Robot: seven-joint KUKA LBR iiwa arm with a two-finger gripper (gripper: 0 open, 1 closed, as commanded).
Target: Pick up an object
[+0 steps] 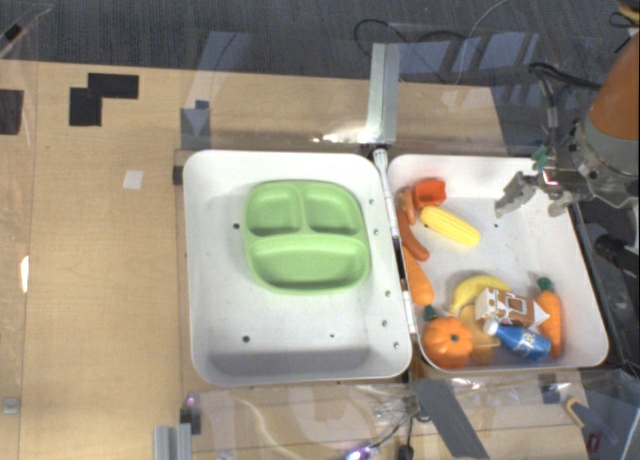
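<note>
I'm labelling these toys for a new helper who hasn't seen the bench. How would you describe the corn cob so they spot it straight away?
Look in the right-hand white bin, the one full of toy food, not the bin holding the green tray. In its upper left part lies the corn cob, tilted, just below an orange-red block. It is the only pale yellow, bumpy piece; the banana lower down is smooth and curved.

Green divided plate (304,235) in left bin (215,278) (three compartments).

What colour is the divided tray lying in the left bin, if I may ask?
Light green; the divided tray shows plainly in the camera view.
</note>
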